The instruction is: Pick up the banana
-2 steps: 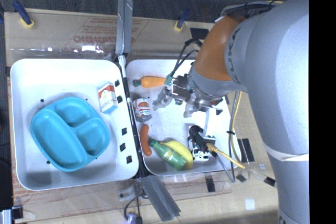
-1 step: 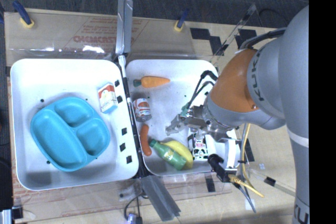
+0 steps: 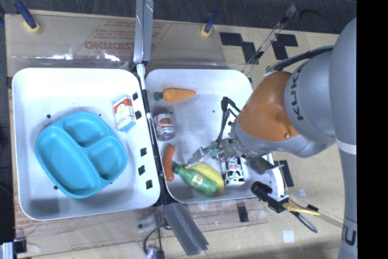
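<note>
While the claw point(image 3: 209, 153) hovers low in the right bin point(image 3: 242, 79), its state cannot be told.
Just beneath lies the banana point(image 3: 209, 174), touching a green bottle point(image 3: 195, 179).

Note the banana point(image 3: 210, 174): a yellow, curved fruit lying flat on the floor of the right-hand bin, near its front wall. You see it partly covered by a green bottle that lies across its left side, so only its upper and right portions show. Its right end lies just beside a small black-and-white carton.
</note>
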